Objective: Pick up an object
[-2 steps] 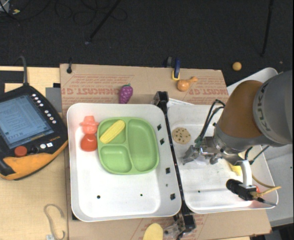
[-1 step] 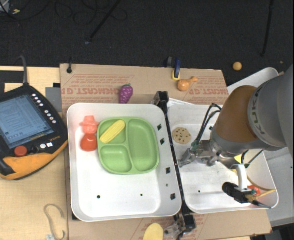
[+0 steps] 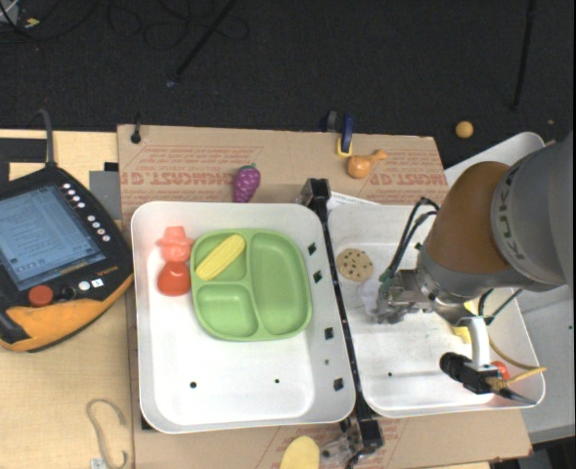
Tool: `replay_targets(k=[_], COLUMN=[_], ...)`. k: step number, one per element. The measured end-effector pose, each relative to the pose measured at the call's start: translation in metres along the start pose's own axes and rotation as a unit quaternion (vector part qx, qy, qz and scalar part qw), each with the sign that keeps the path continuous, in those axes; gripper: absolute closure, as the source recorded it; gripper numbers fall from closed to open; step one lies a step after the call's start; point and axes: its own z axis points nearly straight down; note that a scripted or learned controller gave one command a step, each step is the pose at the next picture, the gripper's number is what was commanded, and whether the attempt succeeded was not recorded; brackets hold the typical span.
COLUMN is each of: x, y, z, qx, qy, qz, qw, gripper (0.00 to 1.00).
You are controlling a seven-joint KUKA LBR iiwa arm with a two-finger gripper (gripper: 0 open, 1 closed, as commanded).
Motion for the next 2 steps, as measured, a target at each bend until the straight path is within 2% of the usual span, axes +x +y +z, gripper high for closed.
replay_targets(k=[1, 2], x=[0.000, -0.006], y=[-0.001, 0.005], z=[-0.042, -0.102], qx=[-0.001, -0.003], qy=[0.000, 0.000], qz=[-0.001, -0.004], qw=[1.0000, 1.0000], gripper=[1.00, 1.00])
